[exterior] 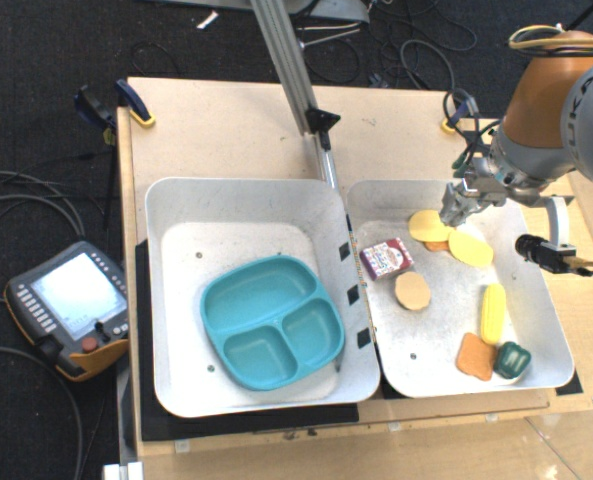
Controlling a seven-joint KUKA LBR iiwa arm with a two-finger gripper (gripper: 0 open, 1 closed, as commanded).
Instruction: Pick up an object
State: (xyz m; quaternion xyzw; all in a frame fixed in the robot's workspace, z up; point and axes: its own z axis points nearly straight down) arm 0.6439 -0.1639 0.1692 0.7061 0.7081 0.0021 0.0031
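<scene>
Hovered low with the two-finger gripper (pixel 454 211), grip state impossible to tell, just above the flat yellow plastic disc (pixel 428 227) in the right white bin (pixel 551 308); needed squarer centring before closing.

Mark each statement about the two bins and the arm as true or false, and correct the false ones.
1. The teal tray lies in the left bin. True.
2. The gripper hangs over the left bin. False: it is over the right bin, by the yellow pieces.
3. The corn cob lies in the teal tray. False: it lies in the right bin.
4. The small maroon packet lies in the right bin. True.
5. The teal tray has three compartments. True.
</scene>
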